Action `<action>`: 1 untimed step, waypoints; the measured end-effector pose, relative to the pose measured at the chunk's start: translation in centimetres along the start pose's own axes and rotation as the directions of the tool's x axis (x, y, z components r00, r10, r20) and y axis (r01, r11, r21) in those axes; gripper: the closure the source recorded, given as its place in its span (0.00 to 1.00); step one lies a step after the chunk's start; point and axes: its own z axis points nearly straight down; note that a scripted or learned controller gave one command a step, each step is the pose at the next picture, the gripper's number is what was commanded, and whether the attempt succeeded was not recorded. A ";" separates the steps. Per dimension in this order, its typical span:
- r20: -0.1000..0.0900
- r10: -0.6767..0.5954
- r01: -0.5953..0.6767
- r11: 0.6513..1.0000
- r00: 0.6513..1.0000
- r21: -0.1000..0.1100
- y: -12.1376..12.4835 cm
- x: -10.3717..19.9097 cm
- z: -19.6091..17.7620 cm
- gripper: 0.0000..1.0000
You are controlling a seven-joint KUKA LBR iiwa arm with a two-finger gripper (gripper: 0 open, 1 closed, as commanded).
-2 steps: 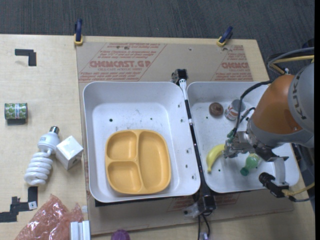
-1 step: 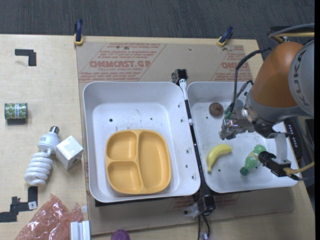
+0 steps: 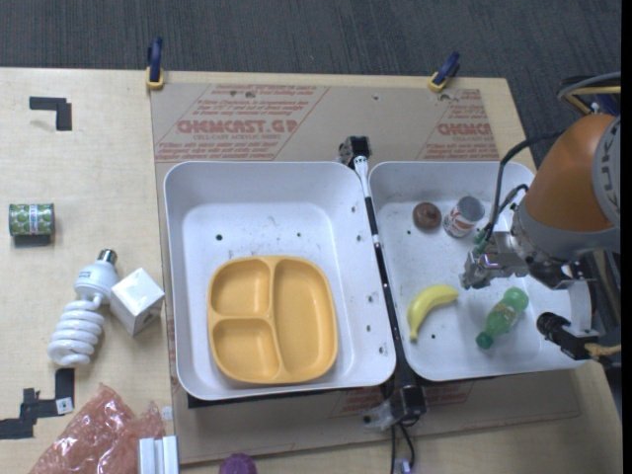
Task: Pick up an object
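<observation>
A: Roughly, where does the gripper (image 3: 481, 265) hang?
B: Over the right bin (image 3: 395, 225); whether it is open, one cannot tell.
A: And the nearest object?
B: The banana (image 3: 431, 306) lies just down-left, its length slanting toward the gripper.

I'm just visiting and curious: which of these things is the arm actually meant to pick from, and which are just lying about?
Part of the job, in the right bin:
banana
green bottle
small can
brown round thing
gripper

Just lying about:
yellow divided plate in the left bin
spiral light bulb
white cube
green can
</observation>
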 end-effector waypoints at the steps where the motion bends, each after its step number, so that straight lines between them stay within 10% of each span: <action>1: 0.001 -0.003 0.003 1.000 1.000 -0.001 5.3 0.0 3.9 1.00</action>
